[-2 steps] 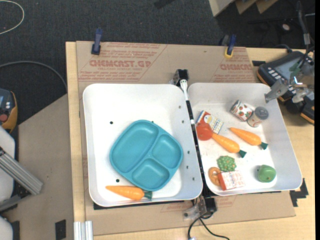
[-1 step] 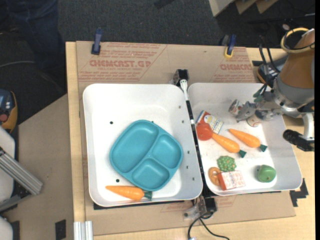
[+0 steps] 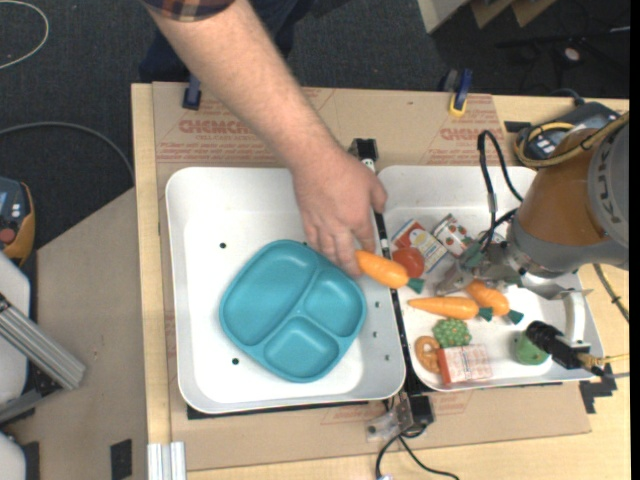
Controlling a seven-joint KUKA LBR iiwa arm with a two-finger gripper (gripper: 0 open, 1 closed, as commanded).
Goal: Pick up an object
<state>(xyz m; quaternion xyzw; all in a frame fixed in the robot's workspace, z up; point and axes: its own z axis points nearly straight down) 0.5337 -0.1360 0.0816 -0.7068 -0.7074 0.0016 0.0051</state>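
hand: the robot's hand sits low over the right bin's toys, mostly hidden under the grey and orange wrist; cannot tell if it is released or clenched, nothing seen gripped
target: no object named; nearest candidates are a small carrot just beside the hand and a longer carrot next to it
other toys: pretzel, broccoli, red packet, green fruit, small boxes, all in the right bin
person: a bare forearm in a plaid sleeve reaches in from the top, fingers on a third carrot at the divide between bins
risk: person's arm is in the workspace, near the robot; any sweep left could strike it
risk 2: toys packed close, so a closing grasp may nudge neighbours or catch two
left bin: holds a teal divided plate; white floor otherwise bare
counter: pale wood board with blue clamps at the back edge
room: dark carpet, loose cables, metal frame at lower left
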